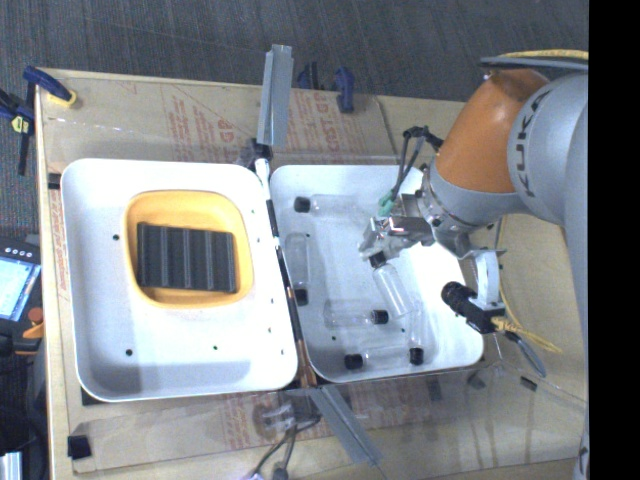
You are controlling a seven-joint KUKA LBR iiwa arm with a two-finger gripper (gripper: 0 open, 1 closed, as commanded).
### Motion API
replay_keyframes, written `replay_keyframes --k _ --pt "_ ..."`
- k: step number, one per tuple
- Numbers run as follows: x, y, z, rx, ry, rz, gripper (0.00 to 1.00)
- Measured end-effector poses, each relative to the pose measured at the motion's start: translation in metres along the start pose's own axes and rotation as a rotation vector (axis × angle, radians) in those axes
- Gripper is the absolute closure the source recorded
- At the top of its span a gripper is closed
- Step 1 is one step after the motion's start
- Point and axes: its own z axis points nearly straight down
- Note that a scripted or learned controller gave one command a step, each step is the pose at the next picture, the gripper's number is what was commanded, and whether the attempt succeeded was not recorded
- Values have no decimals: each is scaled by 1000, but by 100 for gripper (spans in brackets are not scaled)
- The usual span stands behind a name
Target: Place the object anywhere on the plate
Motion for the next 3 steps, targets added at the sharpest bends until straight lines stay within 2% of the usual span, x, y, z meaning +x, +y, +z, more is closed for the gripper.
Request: replay_keyframes --k 1,2,3 --pt "75 68 -5 -1 1 -246 100" --pt "123 59 31 2 1 -421 100" --pt "123 59 30 1 1 -421 0"
